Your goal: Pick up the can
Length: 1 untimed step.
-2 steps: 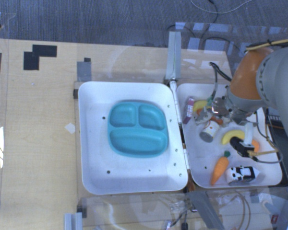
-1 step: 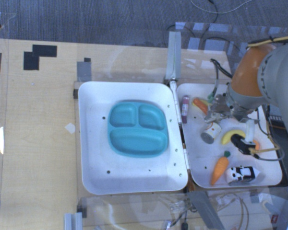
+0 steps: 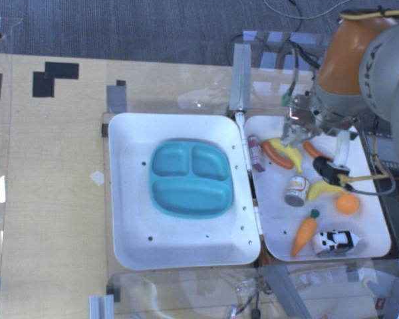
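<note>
Closest to the camera, a black-and-white cow toy [image 3: 337, 242] is seen lying in the right-hand white bin [image 3: 276, 212], on the near side of the can [image 3: 296, 190] and toward the view's right of it. A carrot [image 3: 304, 235] is laid just beside the toy, almost directly on the can's near side. The can itself is found near the middle of that bin, resting on the bin floor and lying apart from the gripper [image 3: 294, 133]. A yellow banana [image 3: 322, 190] is placed just beside the can on the view's right. An orange [image 3: 348, 205] is seen past that banana, farther from the can on the same side. On the far side of the can, a second banana [image 3: 289, 157] and a reddish sausage [image 3: 276, 151] are laid together. A small bottle [image 3: 255, 151] is set to the view's left of them, farther from the can and close against the bin wall. A small red piece [image 3: 310, 149] is also seen beyond the can, slightly toward the view's right. The gripper is held beyond the can, over the second banana and the sausage; whether it is released or clenched cannot be told. The arm [image 3: 389, 65] is seen beyond the can and to the view's right of it. Well apart from the can, on the view's left, the left-hand white bin [image 3: 130, 231] is occupied by a blue divided tray [image 3: 189, 178].
</note>
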{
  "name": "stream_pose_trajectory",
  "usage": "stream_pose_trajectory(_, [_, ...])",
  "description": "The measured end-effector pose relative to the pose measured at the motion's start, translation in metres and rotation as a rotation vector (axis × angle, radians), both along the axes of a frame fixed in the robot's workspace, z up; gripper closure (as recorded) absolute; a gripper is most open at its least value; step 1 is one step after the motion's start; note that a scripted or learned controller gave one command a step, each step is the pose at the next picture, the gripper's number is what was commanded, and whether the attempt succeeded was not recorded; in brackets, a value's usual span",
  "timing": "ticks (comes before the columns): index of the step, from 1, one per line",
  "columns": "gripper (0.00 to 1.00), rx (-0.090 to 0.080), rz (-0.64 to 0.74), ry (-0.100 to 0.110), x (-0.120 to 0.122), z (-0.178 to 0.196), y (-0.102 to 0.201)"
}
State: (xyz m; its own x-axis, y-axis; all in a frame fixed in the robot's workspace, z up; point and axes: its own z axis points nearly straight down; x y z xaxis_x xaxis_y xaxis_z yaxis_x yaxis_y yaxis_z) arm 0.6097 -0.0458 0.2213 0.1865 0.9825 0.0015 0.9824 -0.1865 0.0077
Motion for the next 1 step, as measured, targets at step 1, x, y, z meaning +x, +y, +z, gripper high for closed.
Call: stream_pose_trajectory(1, [0.00,-0.001,0.000,0.001,-0.0003,-0.0006,-0.0005])
